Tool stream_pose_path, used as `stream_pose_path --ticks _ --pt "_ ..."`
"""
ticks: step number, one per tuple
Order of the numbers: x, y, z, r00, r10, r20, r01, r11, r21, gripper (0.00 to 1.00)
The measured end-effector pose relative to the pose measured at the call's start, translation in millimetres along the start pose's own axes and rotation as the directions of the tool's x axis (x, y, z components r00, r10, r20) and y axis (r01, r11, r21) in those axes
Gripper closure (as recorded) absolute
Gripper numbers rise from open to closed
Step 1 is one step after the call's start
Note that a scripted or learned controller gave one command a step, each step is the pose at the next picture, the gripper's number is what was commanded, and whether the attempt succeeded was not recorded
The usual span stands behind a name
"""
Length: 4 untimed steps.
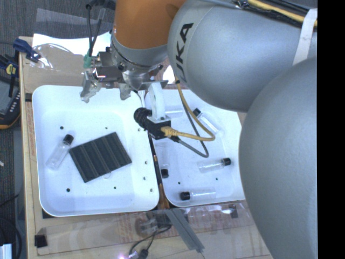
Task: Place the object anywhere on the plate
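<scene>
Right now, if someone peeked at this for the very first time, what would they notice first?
The huge grey arm with its bright orange band would catch the eye first, spreading over the top and right of the view. Next comes the dark ribbed plate lying flat in the left white bin, with a small clear vial just beside it. More clear vials with black caps lie scattered in the right bin.

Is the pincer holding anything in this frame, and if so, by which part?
Nothing is held. The pincer hangs open above the left bin's far edge; the vial lies beside the dark ridged plate.
</scene>
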State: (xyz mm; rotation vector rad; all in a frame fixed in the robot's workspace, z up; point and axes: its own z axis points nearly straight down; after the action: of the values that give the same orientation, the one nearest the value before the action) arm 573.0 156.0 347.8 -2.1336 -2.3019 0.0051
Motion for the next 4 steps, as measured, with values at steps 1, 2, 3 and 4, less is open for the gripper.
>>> stream_pose_path --ticks 1,2,3,4 --pt "4 -1 -9 1.0 -0.012 -0.002 0.012 1.0 0.004 1.0" --pt "14 83 115 0.996 0.093 0.002 -0.093 0.996 0.003 1.0" --pt "15 84 113 0.996 0.092 0.001 -0.092 0.996 0.0 0.0" --pt "57 81 257 0.853 0.522 0.001 -0.522 0.853 0.002 0.0"
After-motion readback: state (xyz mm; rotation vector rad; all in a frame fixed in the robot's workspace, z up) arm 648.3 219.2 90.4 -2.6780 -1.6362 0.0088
